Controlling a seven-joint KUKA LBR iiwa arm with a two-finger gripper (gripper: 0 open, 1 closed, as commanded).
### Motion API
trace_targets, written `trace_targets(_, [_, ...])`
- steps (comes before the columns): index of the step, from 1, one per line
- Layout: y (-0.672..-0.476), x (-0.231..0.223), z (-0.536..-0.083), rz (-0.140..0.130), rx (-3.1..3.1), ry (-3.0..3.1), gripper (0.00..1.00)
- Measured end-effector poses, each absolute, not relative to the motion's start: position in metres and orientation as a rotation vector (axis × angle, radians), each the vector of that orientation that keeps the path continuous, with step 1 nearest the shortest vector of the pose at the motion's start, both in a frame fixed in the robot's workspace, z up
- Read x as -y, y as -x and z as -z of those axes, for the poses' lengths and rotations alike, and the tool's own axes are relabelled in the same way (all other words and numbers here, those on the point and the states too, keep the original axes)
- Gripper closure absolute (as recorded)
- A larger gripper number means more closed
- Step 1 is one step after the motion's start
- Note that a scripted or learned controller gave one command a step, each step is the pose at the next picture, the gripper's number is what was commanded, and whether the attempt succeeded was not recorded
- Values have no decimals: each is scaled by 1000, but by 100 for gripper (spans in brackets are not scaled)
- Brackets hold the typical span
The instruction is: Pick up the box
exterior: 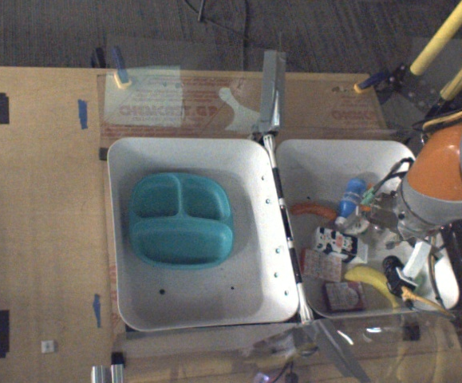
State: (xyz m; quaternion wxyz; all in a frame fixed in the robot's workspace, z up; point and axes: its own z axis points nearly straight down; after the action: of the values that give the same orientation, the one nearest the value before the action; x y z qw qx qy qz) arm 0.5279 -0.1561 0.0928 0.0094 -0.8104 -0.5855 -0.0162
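White plastic bins sit side by side on the tabletop [39, 238]. Left bin [127, 294] holds a teal divided tray [181, 219]. Right bin [310, 166] holds the clutter: the box [335, 242], white with dark print, lies near its middle, with a pinkish packet [321, 265] just below, a banana [372, 280], an orange piece [314, 211] and a blue bottle [351, 195]. The pincer [368, 219] hangs just right of the box; whether its tips are apart or together I cannot tell, as wires blur that spot.
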Motion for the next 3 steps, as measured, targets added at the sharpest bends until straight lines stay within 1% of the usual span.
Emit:
trace_targets(1, [-518, 123, -177, 0, 1783, 2587, 0])
trace_targets(2, [-530, 103, -126, 4, 1800, 2578, 0])
trace_targets(3, [-498, 164, -108, 70, 1699, 2679, 0])
